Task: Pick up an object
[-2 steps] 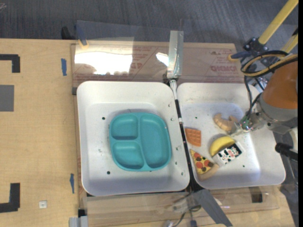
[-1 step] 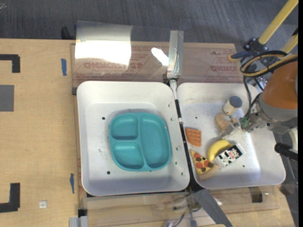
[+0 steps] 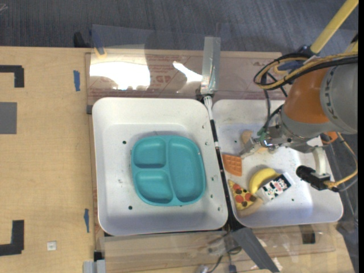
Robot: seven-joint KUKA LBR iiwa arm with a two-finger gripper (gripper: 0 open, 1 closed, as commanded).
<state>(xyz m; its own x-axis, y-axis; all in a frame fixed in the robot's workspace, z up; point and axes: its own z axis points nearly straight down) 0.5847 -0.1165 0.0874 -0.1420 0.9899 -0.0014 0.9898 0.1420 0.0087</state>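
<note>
In the right bin (image 3: 327, 209), just near of the end effector (image 3: 257, 143), whose state cannot be told, the banana (image 3: 260, 178) looks like light, stiff, smooth plastic, best pinched across its middle.

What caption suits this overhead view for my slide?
Robot claw low in right bin near banana; teal tray in left bin.
</note>
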